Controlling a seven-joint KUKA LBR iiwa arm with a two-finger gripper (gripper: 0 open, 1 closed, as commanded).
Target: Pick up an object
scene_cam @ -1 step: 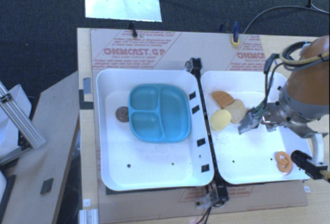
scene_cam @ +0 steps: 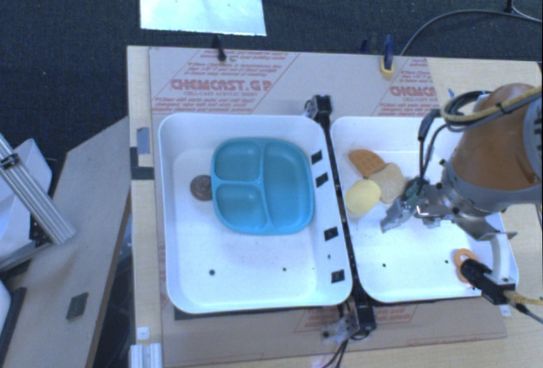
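Note:
In the right bin [scene_cam: 407, 286] a yellow rounded object [scene_cam: 362, 197] lies near the left wall. A pale beige piece [scene_cam: 390, 181] touches it on the right, and an orange piece [scene_cam: 366, 160] lies just behind them. My gripper [scene_cam: 396, 215] hangs low over the right bin, just right of the yellow object and in front of the beige piece. Nothing shows in its grasp. A small orange ring-like item [scene_cam: 463, 259] sits near the bin's front right corner.
The left bin [scene_cam: 187, 281] holds a blue divided plate [scene_cam: 260, 186] with a small round brownish disc [scene_cam: 201, 186] at its left edge. A black divider [scene_cam: 331, 188] separates the bins. The arm's bulky wrist [scene_cam: 496, 158] covers the right bin's right side.

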